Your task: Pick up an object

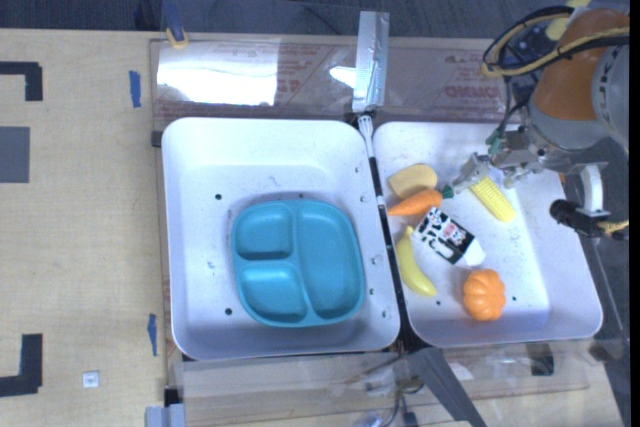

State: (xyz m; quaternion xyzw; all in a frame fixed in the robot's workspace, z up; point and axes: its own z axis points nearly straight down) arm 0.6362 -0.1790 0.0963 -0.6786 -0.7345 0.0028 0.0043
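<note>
The right bin [560, 300] holds several toy foods. A yellow corn cob [493, 200] lies near its back, and my gripper [503, 162] hovers just above and behind the cob's upper end. Left of the cob lie a tan bun [412, 179] and an orange carrot [412, 205] with a green top. A black-and-white carton [447, 237] rests in the middle on its side, with a yellow banana [414, 267] to its left. An orange pumpkin [483, 295] sits toward the front. Nothing shows held by the gripper.
The left bin [200, 165] holds a blue divided plate [298, 260]. A metal bracket [371, 60] stands behind the wall between the bins. The arm's grey and orange wrist [575, 90] with yellow cables hangs over the right bin's back right corner.
</note>
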